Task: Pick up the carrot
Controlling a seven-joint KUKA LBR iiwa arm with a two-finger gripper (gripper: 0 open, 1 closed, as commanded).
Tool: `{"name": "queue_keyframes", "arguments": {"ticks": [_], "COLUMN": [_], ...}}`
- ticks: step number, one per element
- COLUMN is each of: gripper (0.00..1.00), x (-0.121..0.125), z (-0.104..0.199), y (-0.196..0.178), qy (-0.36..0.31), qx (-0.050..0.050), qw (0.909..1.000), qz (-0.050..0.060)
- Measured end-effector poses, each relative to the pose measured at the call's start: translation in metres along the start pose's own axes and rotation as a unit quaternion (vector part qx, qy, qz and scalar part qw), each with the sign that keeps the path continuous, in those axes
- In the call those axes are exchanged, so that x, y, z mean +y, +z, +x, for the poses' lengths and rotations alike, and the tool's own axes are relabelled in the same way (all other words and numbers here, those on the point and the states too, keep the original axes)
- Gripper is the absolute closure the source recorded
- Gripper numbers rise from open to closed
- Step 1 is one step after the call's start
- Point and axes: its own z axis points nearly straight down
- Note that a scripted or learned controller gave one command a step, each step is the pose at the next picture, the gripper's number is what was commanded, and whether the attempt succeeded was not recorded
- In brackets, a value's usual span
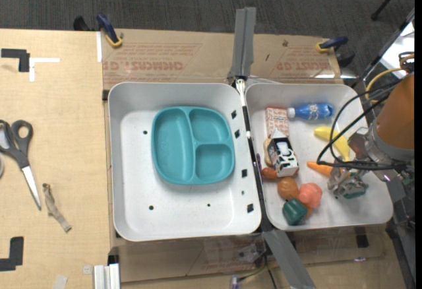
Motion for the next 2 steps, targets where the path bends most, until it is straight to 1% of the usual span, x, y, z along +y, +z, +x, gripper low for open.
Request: {"name": "queue_keyframes", "arguments": {"ticks": [1,2], "gripper": [0.00,0.00], "x": [0.002,-0.050], "z": [0.000,-0.056], "y": [0.000,-0.001], "qy": [-0.001,0.194], "qx": [0.000,-0.002], "qw": [1.0000,0.9810], "qz": [-0.001,0.001]}}
